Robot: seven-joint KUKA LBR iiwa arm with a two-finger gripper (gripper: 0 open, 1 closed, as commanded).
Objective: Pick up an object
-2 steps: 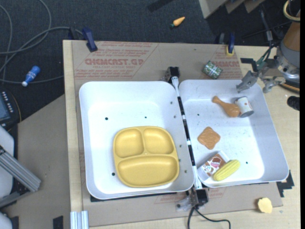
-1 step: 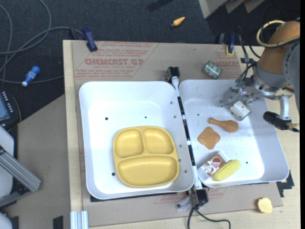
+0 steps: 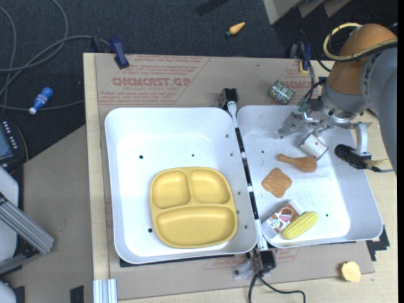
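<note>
My gripper [image 3: 304, 130] hangs over the back of the right bin [image 3: 353, 207], its fingers spread open with nothing between them. Just below it lies a small white block [image 3: 314, 146], close to the fingertips. A brown drumstick-shaped piece [image 3: 298, 162] lies in front of the block. Nearer the bin's middle is a flat brown patty [image 3: 276, 181]. An ear of yellow corn [image 3: 300, 225] and a small printed packet [image 3: 281, 216] rest at the bin's front left corner.
The left bin [image 3: 126, 144] holds a yellow divided plate [image 3: 192, 206]. Outside the bins, a small green-grey can [image 3: 281, 92] lies on the cardboard behind the right bin, and a yellow lump [image 3: 350, 271] sits at the front right. The arm's wrist [image 3: 353, 74] leans in from the back right.
</note>
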